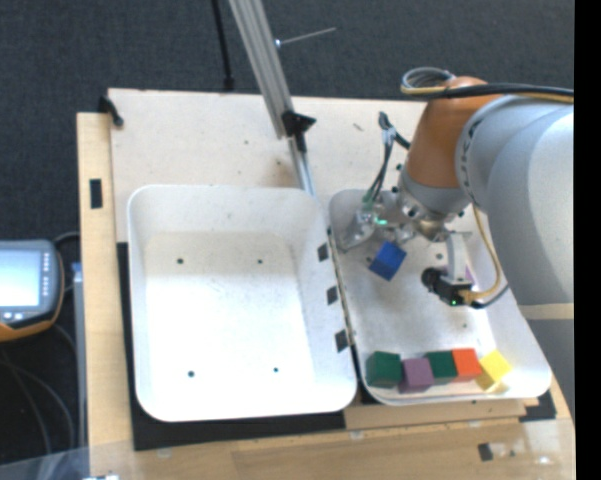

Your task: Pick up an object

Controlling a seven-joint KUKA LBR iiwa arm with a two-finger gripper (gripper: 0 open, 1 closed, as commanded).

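Note:
My gripper [383, 249] hangs over the back part of the right bin [400, 318], below the grey arm and its orange band. A blue block [387, 261] sits tilted at the gripper's tip, between its fingers and seemingly off the bin floor. Along the front wall of that bin lie a dark green block [384, 368], a purple block [417, 373], a second green block [442, 365], an orange block [466, 364] and a yellow block [493, 368], side by side.
The left bin [220, 298] shares a raised rim with the right one. A slanted aluminium pole [265, 58] stands behind the bins. A black cable plug [445, 286] hangs by the arm. A small screen [15, 280] sits off the bench's left.

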